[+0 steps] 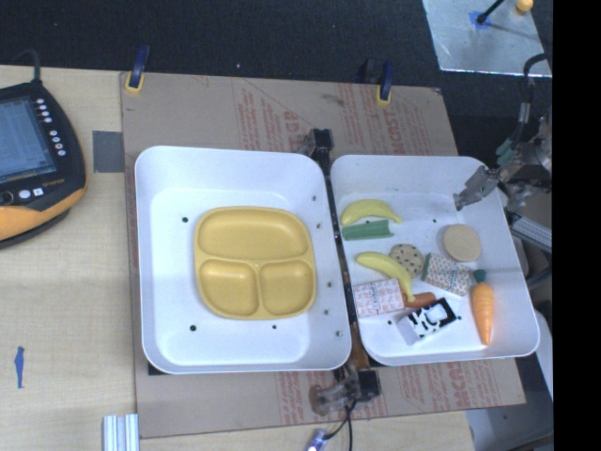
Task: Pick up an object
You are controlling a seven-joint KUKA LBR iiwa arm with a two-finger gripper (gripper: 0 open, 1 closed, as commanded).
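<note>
The right bin (427,172) holds several small objects. A yellow banana (368,212) lies over a green stick (367,230) at its left. A second banana (385,267) sits beside a speckled cookie (407,256). There is also a tan round disc (461,243), an orange carrot (483,312), a patterned packet (446,274), a pink packet (377,298) and a black-and-white block (428,319). My gripper (469,194) comes in from the right over the bin's far right corner, just above the tan disc and apart from it. Nothing shows between its fingers.
The left bin (160,252) holds a yellow divided plate (254,260). A teach pendant (33,163) lies on the bench at the far left. Clamps (137,69) pin the cardboard sheet at the back edge. Arm parts crowd the right edge.
</note>
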